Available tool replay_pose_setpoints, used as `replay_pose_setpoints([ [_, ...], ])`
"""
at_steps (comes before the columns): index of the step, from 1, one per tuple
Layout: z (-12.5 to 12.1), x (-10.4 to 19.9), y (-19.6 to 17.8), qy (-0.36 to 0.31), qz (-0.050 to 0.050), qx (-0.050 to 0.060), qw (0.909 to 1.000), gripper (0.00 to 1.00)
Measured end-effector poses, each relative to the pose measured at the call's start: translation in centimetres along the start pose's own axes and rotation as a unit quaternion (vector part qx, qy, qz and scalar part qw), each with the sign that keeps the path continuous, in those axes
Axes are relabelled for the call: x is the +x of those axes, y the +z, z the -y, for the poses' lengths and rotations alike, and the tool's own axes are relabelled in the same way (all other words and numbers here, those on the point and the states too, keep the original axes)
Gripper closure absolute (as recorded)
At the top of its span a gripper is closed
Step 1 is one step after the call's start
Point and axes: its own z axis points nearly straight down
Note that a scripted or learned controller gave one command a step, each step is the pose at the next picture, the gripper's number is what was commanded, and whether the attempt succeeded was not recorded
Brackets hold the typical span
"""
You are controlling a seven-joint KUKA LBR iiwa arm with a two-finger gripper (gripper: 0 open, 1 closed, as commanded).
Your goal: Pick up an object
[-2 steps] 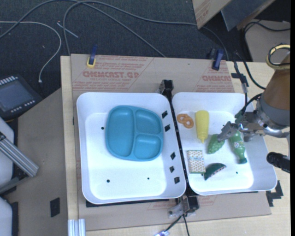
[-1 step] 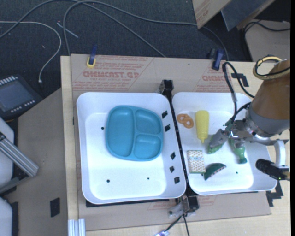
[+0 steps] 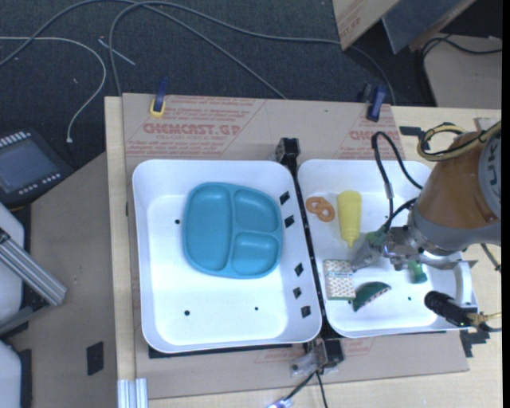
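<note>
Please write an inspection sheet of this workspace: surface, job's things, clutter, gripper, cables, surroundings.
Surface: bench with printed cardboard; left bin and right bin side by side.
Job's things: in the right bin, yellow bottle, pretzel, patterned packet, dark green piece.
Clutter: blue divided plate in the left bin.
Gripper: gripper low over the right bin, beside the bottle; fingers unclear.
Cables: black cable over the right bin; white cables on the floor.
Surroundings: dark screen at left, box at top.
</note>
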Motion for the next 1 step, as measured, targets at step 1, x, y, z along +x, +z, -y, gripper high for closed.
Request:
replay_pose_setpoints([
  [1,-0.25,0.06,2.66,0.000,-0.001,-0.005,1.0000,0.00],
])
